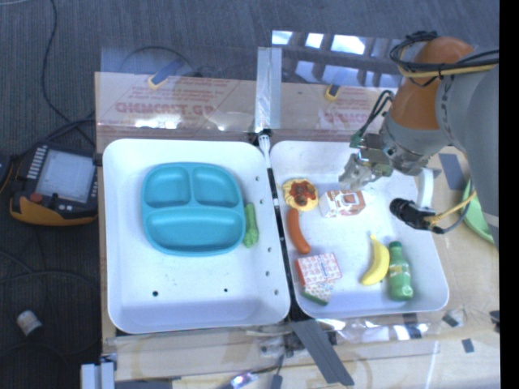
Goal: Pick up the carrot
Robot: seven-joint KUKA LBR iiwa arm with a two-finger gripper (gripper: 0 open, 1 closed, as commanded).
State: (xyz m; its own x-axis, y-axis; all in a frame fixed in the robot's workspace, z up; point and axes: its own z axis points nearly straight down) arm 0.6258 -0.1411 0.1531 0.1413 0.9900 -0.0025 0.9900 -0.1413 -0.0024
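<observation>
Arm (478, 96) cut off at right edge; end effector (357, 173) fingers blurred, opening unreadable.

1. This is a robotics lab or test cell, not a home.
2. An industrial arm (454, 96), grey with an orange band, reaches over the bench (195, 108) and its cabling is exposed.
3. Two shallow white bins (130, 298) sit side by side on the bench, taped down over cardboard sheets.
4. Left of the bins, a teach pendant (53, 185) with a screen lies on grey carpet (122, 14), and loose cables trail around it.
5. The right bin holds plastic toy food (377, 262), and the left one holds a blue divided plate (193, 207), typical practice props.
</observation>
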